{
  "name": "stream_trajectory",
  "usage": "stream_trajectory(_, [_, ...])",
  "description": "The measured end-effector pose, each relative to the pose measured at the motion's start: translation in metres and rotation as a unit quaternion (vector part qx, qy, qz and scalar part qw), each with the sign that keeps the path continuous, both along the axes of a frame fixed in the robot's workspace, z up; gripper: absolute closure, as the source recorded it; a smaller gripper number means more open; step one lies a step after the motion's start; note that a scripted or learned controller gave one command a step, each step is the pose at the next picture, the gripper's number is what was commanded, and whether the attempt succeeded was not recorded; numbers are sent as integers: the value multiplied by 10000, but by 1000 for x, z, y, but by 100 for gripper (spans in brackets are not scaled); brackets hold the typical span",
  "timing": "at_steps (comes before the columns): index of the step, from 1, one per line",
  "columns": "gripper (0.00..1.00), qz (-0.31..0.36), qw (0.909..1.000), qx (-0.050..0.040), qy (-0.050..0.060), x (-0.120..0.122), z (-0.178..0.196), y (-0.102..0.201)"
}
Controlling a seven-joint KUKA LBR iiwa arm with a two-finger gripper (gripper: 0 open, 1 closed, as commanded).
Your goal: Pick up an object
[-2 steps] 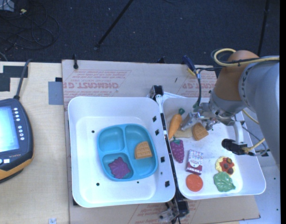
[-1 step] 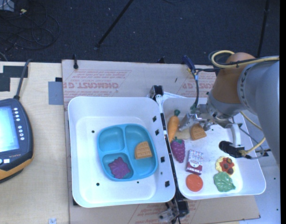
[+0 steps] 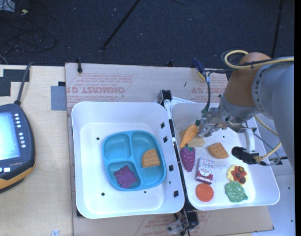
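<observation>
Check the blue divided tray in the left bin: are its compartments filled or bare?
Partly filled. The blue tray holds a purple piece in its front compartment and a tan waffle-like piece in its right one; the upper compartments look bare.

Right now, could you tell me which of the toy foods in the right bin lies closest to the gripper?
The orange carrot, at the bin's upper left, just left of the gripper. The purple grapes and waffle piece lie farther down.

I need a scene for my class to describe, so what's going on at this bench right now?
A grey robot arm reaches in from the right, its hand low over the right bin, beside a toy carrot. Whether it grips anything can't be told. Toy grapes, a small carton and a tomato lie nearby. The left bin holds a blue divided tray.
</observation>
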State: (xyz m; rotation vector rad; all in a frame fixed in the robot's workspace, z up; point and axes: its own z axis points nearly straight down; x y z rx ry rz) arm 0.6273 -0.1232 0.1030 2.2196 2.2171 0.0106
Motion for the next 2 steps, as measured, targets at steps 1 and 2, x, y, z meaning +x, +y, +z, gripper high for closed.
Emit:
stream_trajectory(1, [0,-2,10000,1,5,0,-1,0])
stream_trajectory(2, [0,-22,10000,-35,31,9,-7,15])
